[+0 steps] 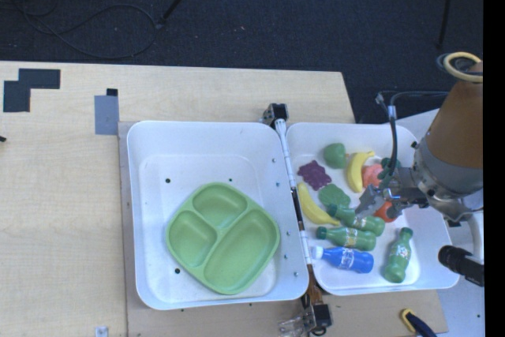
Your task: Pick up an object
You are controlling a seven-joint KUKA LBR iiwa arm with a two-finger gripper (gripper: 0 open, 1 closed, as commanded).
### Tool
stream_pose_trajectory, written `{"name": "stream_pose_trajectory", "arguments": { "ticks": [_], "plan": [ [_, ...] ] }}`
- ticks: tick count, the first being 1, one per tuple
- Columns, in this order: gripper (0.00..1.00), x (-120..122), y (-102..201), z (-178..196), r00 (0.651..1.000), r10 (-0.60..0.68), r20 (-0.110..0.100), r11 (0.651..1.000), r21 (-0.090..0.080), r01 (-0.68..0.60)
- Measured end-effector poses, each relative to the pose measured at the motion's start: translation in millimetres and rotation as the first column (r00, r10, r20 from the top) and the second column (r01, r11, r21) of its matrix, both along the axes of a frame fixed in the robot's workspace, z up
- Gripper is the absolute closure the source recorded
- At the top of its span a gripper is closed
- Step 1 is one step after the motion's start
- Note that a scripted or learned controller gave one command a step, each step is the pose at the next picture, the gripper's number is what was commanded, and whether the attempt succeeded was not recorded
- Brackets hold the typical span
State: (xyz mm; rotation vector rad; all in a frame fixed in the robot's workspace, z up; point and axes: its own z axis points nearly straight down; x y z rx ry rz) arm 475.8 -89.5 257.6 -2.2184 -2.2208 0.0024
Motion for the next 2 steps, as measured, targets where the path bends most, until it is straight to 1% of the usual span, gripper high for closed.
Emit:
{"name": "stream_pose_trajectory", "arguments": {
  "ticks": [2],
  "plan": [
    [1.00, 0.0, -1.0, 7.2, 1.000, 0.000, 0.001, 1.000, 0.000, 0.000]
  ]
}}
